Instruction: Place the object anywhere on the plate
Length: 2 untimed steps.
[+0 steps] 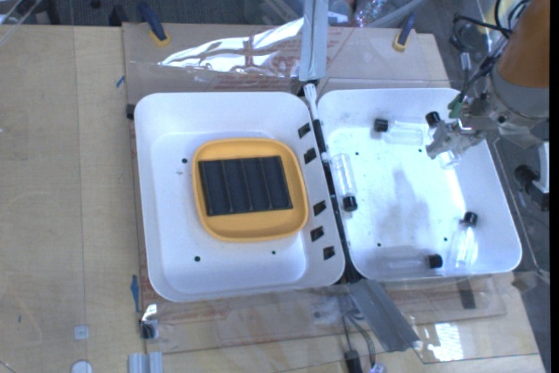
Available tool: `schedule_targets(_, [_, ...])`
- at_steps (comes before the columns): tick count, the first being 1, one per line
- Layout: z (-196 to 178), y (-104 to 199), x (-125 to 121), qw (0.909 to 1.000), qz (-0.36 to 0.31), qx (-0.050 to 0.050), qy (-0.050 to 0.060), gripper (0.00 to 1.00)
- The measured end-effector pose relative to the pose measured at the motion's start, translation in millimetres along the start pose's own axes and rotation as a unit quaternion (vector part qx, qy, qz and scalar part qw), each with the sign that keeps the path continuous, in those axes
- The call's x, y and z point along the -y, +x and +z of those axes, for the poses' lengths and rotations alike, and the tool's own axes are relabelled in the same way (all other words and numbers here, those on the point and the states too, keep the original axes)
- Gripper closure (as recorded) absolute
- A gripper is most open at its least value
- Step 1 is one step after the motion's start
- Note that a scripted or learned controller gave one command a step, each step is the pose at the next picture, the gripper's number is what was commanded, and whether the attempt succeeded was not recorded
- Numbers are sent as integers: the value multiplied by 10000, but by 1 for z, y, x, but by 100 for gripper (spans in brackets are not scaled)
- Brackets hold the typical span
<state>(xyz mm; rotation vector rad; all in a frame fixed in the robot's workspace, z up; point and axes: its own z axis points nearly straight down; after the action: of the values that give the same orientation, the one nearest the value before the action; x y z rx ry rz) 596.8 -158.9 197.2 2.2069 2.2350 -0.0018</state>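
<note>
I see the gripper (447, 138) above a clear plastic vial with a black cap (398, 130); finger state I cannot tell.

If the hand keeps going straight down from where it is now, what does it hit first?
Most likely the clear vial lying just under the hand near the right bin's upper right corner, though depth is hard to judge from this slant.

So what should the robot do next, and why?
Probably lower the gripper onto the clear vial just beneath it in the right bin. The yellow plate in the left bin bears no vial yet, so one must be grasped first.
</note>
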Motion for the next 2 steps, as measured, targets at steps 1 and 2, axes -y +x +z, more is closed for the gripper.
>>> schedule_targets(1, [4,81,60,9994,-335,-13,12,100])
schedule_targets(2, [13,108,-31,9995,-319,-5,0,100])
